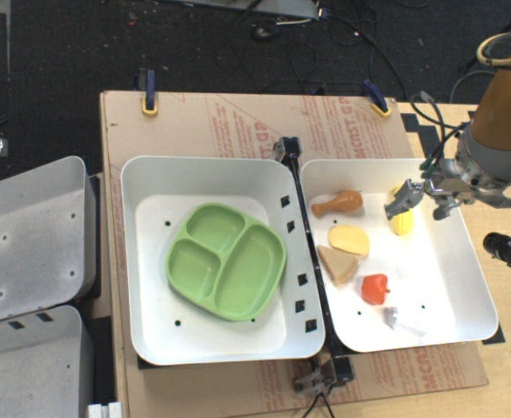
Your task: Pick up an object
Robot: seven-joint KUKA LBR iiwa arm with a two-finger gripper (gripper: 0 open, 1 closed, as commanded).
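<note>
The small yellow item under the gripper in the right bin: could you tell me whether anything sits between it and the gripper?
Nothing visible does. The gripper hangs right above the yellow item, near the right bin's far side. The drumstick and the yellow wedge lie apart, toward the bins' divider.

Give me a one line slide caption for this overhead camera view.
Gripper poised over yellow toy in right bin; green divided plate in left bin.

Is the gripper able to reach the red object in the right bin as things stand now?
Probably yes. The red object lies apart from the tan wedge and the yellow piece, with bare floor of the right bin around it. The gripper hovers over the same bin, nothing between.
</note>
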